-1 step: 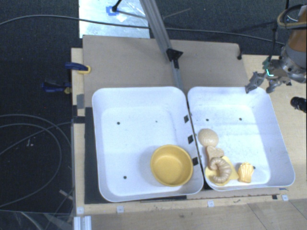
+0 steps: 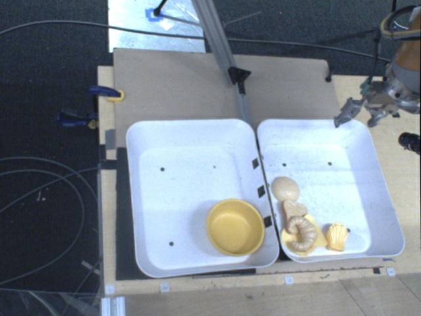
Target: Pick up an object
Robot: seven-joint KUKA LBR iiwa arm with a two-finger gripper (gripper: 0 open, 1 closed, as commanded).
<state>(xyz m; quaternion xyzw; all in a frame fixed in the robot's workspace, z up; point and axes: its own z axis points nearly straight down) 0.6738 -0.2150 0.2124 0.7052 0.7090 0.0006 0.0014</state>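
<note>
Nearest the camera, along the front edge of the right-hand shallow white plastic bin (image 2: 368, 176), lies a small cluster of pale food-shaped toys: a ridged yellow shell-like piece (image 2: 337, 236) at the front right, a curled beige croissant-like piece (image 2: 302, 234) just beside it on a yellow scrap, a small knobbly tan piece (image 2: 294, 209) touching the croissant's far side, and a smooth cream egg-shaped piece (image 2: 285, 189) a little farther back. Across the dividing rim, the left-hand white bin (image 2: 164, 170) holds a round yellow plastic bowl (image 2: 235, 226), upright, near its front right corner. Farther back, at the far right corner of the right bin, the grey two-finger gripper (image 2: 363, 112) hangs above the rim with its fingers spread apart and nothing between them. The pick looks not yet begun: this reads as the approach. The next move calls for travelling forward and left over the cluster, then descending on one piece, the egg being the most separate.
</note>
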